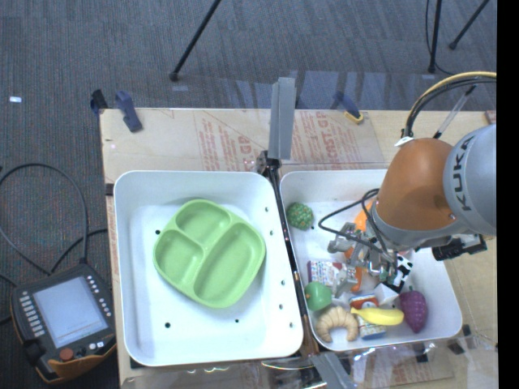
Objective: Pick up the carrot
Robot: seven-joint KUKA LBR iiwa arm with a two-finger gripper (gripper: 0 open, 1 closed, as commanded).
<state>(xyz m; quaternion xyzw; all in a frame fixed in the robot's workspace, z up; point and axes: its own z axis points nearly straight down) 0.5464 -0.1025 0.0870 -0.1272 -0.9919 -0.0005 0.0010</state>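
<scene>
Bench: two white bins (122,217) side by side.
Carrot (358,275): orange sliver under gripper (366,258); likely light, stiff, smooth plastic.
Hold: mid-length, across its width.
Gripper state: cannot tell.

I see the worktop (211,136), bare board with red print, bearing two white bins side by side: left bin (130,217) and right bin (442,298), touching along their inner edges.
</scene>
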